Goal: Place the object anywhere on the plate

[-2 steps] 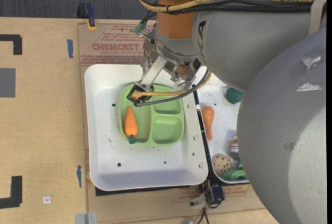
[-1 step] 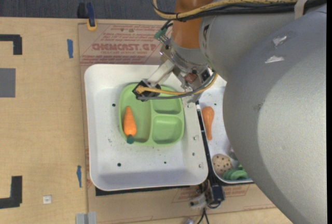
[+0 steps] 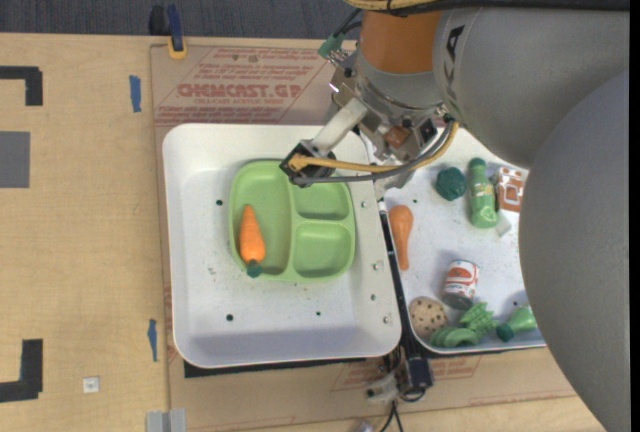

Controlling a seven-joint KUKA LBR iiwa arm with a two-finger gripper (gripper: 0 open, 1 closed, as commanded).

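A green divided plate (image 3: pixel 275 188) lies in the left white bin (image 3: pixel 200 250). An orange carrot (image 3: pixel 250 236) with a dark green tip rests in the plate's large left compartment, pointing toward the front. My gripper (image 3: pixel 398 142) hangs under the orange-banded wrist, above the seam between the two bins, to the right of the plate's far corner. It is apart from the carrot on the plate, and the wrist hides its lower part.
The right bin (image 3: pixel 430 220) holds a second carrot (image 3: pixel 401 230) by its left wall, a green bottle (image 3: pixel 482 192), a dark green piece (image 3: pixel 451 183), a small can (image 3: pixel 460 281), a cookie (image 3: pixel 428 315) and green toys (image 3: pixel 470 325). The arm's bulk covers the right side.
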